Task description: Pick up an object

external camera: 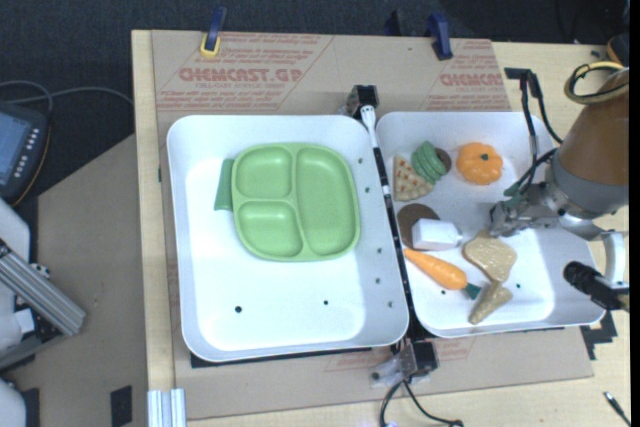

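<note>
- Presently the tool hangs low over the right bin, just above the tan bread slice; whether it is open or closed cannot be told at this size and angle.
- Nearest candidate for pickup: the bread slice, lying flat near the middle of the right bin, beside a white block and the carrot.
- Handling judgement: these look like toy foods, probably light and stiff, with smooth faces that may slip.
- The bread slice lies flat, so a hold across its narrow edges seems best; a top-down pinch on its broad face would likely fail.
- Also present in the right bin: an orange pumpkin, round and liable to roll.
- The left bin carries a green divided plate.
</note>
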Tool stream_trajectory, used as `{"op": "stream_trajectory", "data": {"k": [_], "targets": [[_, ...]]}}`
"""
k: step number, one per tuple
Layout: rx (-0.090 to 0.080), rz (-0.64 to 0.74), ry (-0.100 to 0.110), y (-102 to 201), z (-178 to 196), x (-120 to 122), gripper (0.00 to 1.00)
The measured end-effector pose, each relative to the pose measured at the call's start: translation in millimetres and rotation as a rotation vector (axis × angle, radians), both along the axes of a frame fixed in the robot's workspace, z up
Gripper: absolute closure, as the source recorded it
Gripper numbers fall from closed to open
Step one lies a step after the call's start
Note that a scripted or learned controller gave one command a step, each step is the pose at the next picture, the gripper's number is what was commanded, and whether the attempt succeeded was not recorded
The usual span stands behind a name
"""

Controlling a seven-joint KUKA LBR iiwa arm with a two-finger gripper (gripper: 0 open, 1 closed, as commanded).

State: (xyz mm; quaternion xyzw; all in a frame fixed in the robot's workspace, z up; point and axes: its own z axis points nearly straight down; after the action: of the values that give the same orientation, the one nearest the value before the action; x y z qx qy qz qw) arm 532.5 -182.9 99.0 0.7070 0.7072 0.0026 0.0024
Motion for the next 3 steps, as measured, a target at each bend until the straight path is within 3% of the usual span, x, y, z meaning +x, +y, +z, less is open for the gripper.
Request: {"op": "stream_trajectory", "data": {"k": [2, 3], "targets": [[-0.003, 0.002, 0.000, 4, 124, 14, 1.00], [-0.002, 0.001, 0.004, 3, 126, 14, 1.00]]}}
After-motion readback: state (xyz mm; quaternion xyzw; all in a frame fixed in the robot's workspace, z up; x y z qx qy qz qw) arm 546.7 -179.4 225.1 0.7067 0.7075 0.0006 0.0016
